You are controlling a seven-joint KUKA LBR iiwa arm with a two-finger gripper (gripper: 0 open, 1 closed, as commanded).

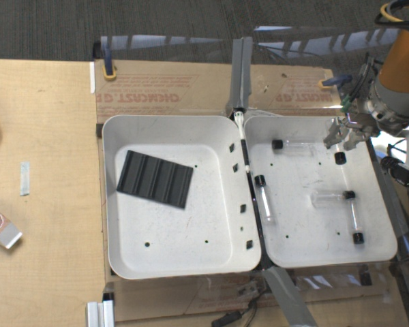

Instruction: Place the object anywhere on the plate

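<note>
Plate-bound objects were hard to name: clear tubes with black caps (264, 197) lay scattered in the right bin (388, 247), none lifted. Going left to right, the desk (48, 128) carried a small packet (1, 228), the left bin (109, 182) held a dark ribbed plate (155, 178), and the gripper (341, 136) hung over the right bin's far corner. Whether it was clenched or released could not be told. Judging by this, picking and placing both remained.

Plate (155, 178): dark, ribbed, rectangular, lying flat and slightly skewed in the left bin (123, 251). Objects: clear tubes (264, 199) with black caps, scattered flat in the right bin (385, 247).
</note>
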